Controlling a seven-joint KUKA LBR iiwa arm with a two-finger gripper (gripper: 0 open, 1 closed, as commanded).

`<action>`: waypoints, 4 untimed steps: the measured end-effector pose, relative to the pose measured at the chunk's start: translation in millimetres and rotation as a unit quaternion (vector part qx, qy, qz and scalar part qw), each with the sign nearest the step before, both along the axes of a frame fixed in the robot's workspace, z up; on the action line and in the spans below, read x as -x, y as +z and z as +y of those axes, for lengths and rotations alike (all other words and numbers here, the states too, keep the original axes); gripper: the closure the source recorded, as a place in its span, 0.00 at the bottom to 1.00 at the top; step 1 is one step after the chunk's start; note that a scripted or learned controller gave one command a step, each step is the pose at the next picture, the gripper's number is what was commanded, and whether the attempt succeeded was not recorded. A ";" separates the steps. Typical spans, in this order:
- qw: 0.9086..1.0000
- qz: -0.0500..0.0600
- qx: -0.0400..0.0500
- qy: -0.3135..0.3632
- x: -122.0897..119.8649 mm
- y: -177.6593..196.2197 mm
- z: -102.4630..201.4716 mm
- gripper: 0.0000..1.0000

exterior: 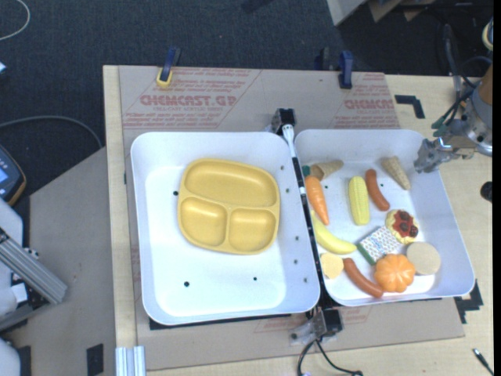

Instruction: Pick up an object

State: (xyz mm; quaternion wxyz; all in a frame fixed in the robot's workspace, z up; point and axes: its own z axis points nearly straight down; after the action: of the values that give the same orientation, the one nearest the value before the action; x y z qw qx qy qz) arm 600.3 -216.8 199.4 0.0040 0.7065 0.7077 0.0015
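Observation:
The right bin [454, 233] holds several toy foods: an orange carrot [315, 198], a yellow corn cob [358, 200], a red sausage [376, 190], a beige cone [396, 172], a banana [335, 241], a small pumpkin [394, 272] and a round beige biscuit [423, 258]. My gripper [429, 157] hangs over the bin's far right rim, just right of the beige cone and apart from it. Nothing shows in its grasp.
A yellow three-part plate [228, 206] lies in the left bin [156, 233]. More pieces sit in the right bin: a second cone [327, 168], a tart with red topping [405, 224], a green-edged square [381, 244] and another sausage [362, 276]. Clamps [345, 67] hold the back board.

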 end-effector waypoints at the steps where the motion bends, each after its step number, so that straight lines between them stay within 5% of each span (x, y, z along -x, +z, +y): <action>1: 1.000 0.001 0.000 0.000 -1.3 27.9 -0.3 1.00; 4: 1.000 0.005 -0.003 0.002 -52.6 15.8 166.1 1.00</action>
State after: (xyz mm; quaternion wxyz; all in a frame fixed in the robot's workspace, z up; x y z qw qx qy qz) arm 652.9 -50.7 215.2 -0.0016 0.7049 0.7093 0.0004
